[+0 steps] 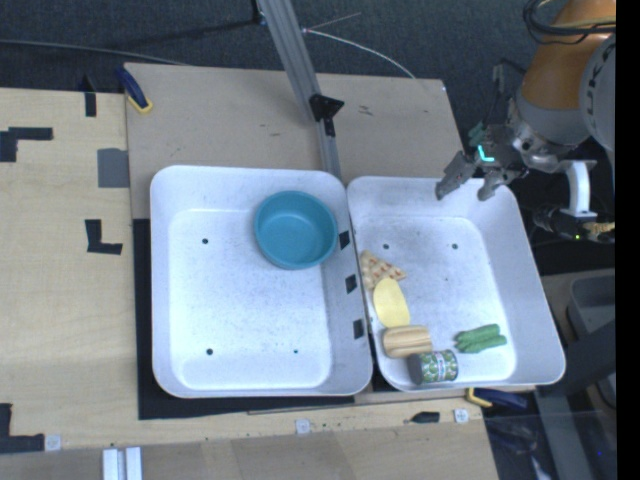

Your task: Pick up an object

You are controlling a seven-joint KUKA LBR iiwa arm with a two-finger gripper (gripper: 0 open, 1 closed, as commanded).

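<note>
My gripper [468, 185] hovers over the far right corner of the right bin [500, 230], its two fingers spread apart with nothing between them. Well below it, along the bin's left and front sides, lie a waffle-patterned piece [380, 267], a yellow oval object [391, 303], a tan cylinder [406, 341], a small green-labelled can [436, 367] and a green pod-like item [479, 339]. A blue bowl [294, 229] stands in the far part of the left bin [200, 298].
A grey metal pole [296, 53] slants down from the top to the gap between the bins. The arm's orange band [575, 23] and grey wrist are at the upper right. Black tape marks lie on the bench at left.
</note>
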